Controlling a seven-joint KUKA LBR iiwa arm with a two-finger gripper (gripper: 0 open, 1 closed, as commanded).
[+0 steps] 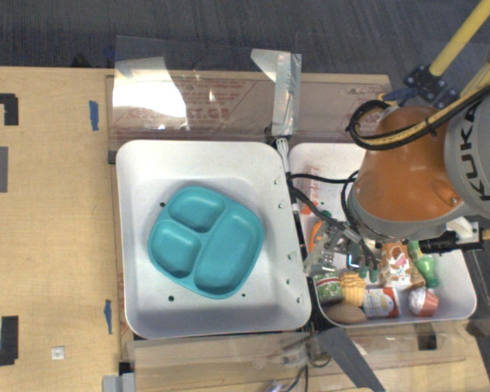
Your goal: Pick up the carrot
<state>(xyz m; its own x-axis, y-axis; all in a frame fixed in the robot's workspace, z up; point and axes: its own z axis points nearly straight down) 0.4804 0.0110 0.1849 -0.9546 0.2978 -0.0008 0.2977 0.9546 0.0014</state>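
- Carrot (316, 233) first: a thin orange sliver sits in the right bin (465, 300), hard against its left wall, just beside the arm's tooling.
- Gripper (343, 250) is down low in that same bin, right next to the carrot, under the big orange band of the arm (408, 174). Metal and cables crowd the spot, so whether the pincer is wide or narrow, I cannot tell.
- Nothing visibly sits between any part of the tool and the carrot, so no claim of a hold.
- Toy food clutters the bin's near edge: a corn cob (354, 285), a green piece (327, 287), a brown piece (349, 314), a red-and-white can (381, 303).
- Left bin (139, 300) carries a teal divided plate (206, 240), well apart from the action.
- Handling call: this looks like a light, stiff plastic toy, smooth and likely a bit slippery. My guess is it tapers, so a pinch across the thicker middle should hold best.
- Risk as I read it: the bin wall leaves little room on that side, and the carrot could skid along it.
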